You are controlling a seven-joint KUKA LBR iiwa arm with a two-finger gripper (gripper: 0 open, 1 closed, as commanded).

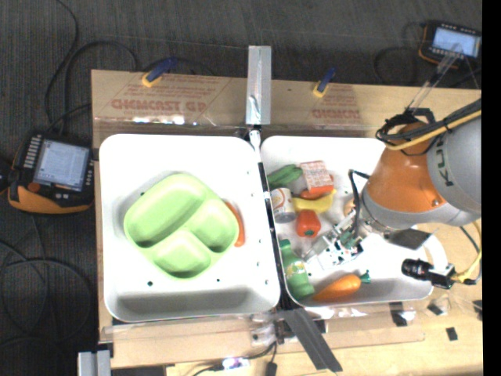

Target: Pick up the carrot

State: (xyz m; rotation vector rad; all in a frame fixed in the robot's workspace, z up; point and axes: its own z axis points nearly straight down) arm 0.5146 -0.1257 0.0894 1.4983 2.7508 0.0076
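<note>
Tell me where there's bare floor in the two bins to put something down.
Left bin: bare strips along the near and far walls around the green tray. Right bin: a bare patch at the far right corner, beyond the arm. Crowded: the right bin's left half, from the carton down to the carrot, with the gripper in the middle.

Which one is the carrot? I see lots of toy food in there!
Look in the right white bin, the one the grey and orange arm reaches into. Go to its near edge, just below the gripper, and you find the carrot lying on its side. It is long, orange and pointy with a little green top, next to a green bottle.
</note>
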